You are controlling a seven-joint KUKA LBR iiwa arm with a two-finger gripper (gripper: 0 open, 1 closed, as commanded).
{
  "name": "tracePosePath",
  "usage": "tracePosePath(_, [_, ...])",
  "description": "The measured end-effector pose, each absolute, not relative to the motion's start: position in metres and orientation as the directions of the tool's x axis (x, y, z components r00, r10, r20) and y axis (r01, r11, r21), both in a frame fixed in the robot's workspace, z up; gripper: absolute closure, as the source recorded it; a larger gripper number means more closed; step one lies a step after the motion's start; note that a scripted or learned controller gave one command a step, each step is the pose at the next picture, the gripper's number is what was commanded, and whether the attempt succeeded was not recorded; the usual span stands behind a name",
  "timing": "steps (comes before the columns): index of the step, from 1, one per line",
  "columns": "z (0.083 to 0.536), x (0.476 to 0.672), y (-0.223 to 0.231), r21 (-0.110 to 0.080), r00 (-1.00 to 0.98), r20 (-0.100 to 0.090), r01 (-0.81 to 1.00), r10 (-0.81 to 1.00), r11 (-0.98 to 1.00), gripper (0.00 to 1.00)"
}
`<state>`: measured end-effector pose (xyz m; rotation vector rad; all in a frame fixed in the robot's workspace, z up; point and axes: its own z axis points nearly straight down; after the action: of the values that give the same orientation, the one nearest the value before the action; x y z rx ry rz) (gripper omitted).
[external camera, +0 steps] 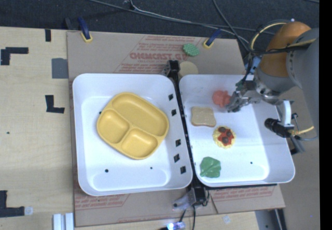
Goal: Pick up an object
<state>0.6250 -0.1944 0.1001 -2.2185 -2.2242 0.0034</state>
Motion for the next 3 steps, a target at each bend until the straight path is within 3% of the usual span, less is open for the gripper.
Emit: tracePosePath(3, [0.236, 0.622, -0.196, 0.001, -0.002, 0.000, 1.000, 1.000, 0.002, 1.00])
